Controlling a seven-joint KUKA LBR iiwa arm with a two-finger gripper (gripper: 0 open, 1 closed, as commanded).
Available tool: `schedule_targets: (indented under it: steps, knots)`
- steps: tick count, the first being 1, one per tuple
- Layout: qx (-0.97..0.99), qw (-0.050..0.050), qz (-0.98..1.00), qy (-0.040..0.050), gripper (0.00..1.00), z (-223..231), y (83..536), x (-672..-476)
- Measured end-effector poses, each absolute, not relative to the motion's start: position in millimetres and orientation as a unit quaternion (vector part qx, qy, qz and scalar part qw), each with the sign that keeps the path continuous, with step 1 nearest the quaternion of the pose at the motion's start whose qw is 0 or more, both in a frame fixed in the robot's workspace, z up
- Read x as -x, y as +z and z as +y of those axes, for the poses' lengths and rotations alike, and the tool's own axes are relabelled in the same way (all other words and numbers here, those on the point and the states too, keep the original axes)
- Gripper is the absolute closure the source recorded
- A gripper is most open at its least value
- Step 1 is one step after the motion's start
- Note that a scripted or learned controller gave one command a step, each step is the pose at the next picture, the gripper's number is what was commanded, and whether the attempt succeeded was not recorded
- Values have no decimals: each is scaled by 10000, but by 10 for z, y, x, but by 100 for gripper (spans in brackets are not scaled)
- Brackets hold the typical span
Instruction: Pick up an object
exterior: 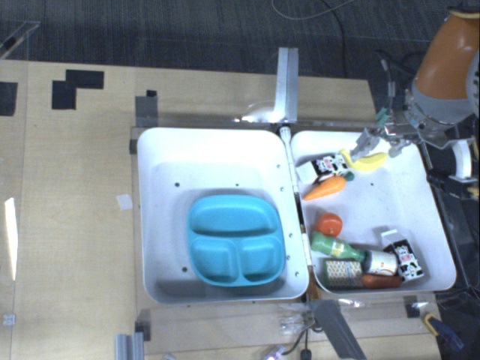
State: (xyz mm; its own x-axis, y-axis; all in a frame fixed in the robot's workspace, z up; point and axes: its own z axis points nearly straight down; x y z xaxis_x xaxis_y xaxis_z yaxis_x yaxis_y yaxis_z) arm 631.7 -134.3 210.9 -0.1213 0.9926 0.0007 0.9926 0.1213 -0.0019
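Right bin (439, 223): pincer (379, 142) partly hides the banana (369, 161).

You look down on a pale wooden desk (67, 223) that takes up most of the view. Beyond its far edge, toward twelve o'clock, lies a dark grey carpeted floor (172, 13), with a thin cable (330, 10) looping across it near one o'clock. Black squares (75, 87) mark the desk around ten o'clock. A metal post (287, 85) stands at twelve o'clock. Bright glare streaks the desk's edge (10, 238) at nine o'clock.
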Motion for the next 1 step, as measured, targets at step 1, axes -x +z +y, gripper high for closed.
schedule_targets:
  steps: [1]
  knots:
    - [6202, -126, -7843, -70, 0, -1555, 1208, -6703]
